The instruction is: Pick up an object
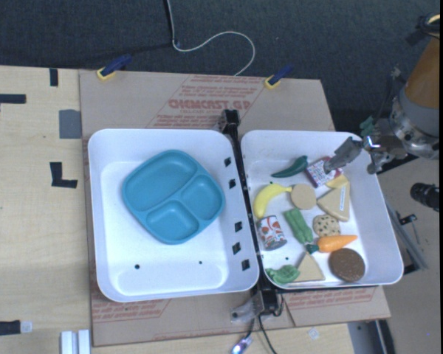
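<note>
The right bin (pixel 387 231) holds several toy foods: a yellow banana (pixel 269 195), a dark green pepper (pixel 289 168), a small purple and white packet (pixel 319 172), a round tan cookie (pixel 303 196), a cheese wedge (pixel 338 202), a carrot (pixel 334 243) and a brown round patty (pixel 346 264). My gripper (pixel 360 155) hovers over the bin's back right corner. Its fingers stand apart with nothing between them. One grey finger (pixel 346 152) points down toward the packet, just right of it.
The left bin (pixel 107 220) holds a blue divided plate (pixel 173 195). A green pickle (pixel 299 225), a chip cookie (pixel 325 225), a red and white can (pixel 272 232) and a bread wedge (pixel 310 269) crowd the right bin's front. Both bins sit on cardboard (pixel 207 102).
</note>
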Controlling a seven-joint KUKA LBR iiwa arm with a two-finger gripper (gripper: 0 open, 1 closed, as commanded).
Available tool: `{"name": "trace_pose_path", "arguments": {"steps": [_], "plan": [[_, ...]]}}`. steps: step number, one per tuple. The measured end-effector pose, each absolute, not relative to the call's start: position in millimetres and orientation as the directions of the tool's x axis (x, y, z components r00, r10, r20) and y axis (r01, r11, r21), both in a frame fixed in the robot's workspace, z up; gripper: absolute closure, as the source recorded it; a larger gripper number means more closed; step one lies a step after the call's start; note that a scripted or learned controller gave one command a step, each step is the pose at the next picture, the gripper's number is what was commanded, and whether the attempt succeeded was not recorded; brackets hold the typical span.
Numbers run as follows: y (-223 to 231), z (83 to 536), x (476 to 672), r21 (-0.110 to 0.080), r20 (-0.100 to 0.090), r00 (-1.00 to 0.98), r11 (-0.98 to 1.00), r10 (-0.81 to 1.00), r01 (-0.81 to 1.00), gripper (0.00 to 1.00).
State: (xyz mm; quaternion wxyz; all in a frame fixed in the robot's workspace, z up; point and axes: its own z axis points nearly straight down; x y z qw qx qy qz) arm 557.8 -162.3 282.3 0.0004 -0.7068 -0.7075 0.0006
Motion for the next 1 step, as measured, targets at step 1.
{"name": "trace_pose_path", "arguments": {"steps": [1], "plan": [[-156.9,389.2,523.5,0.010,-0.003,-0.001,0.002,1.000,1.000,0.00]]}}
